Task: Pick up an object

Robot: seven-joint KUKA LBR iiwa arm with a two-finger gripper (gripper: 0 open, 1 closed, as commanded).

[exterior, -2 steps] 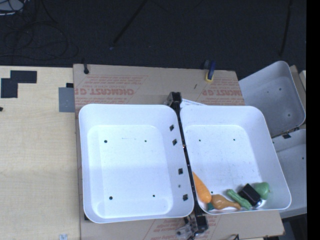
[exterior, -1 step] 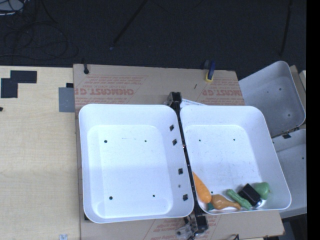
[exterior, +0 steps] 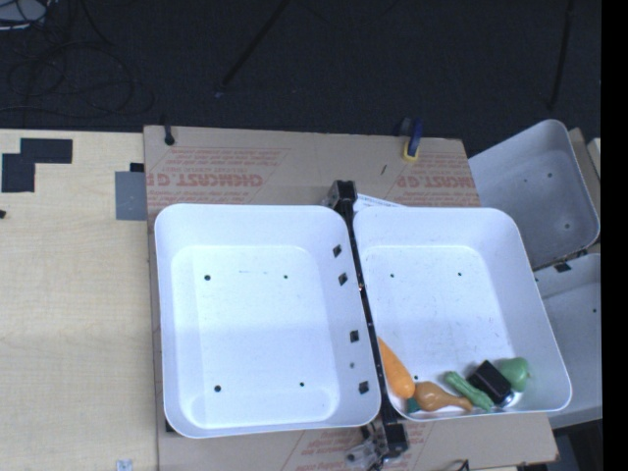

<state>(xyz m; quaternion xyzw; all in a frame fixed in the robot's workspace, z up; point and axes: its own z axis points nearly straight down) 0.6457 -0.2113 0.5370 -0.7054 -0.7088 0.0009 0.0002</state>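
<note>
- Two shallow white bins sit side by side on a cardboard sheet [exterior: 294, 170] laid over the wooden tabletop [exterior: 69, 312]; a dark strip with clips [exterior: 355, 302] runs between them.
- The left bin [exterior: 167, 263] shows a bare white floor with a few small dark dots.
- The right bin [exterior: 510, 253] holds a small cluster of things, all crowded into its near corner.
- An orange carrot-shaped piece [exterior: 393, 364] lies along the bin's left wall, slanting toward the front.
- Just beside it lies a smaller tan-orange piece [exterior: 436, 396], close to the front wall.
- A green item [exterior: 514, 370] sits nearest the right-hand corner, with a black block [exterior: 490, 381] lying against or over it; whether the green parts are one thing or two is unclear.
- The jaws: their state cannot be told here.
- A grey metal plate [exterior: 535, 189] stands off the right bin's far corner.
</note>
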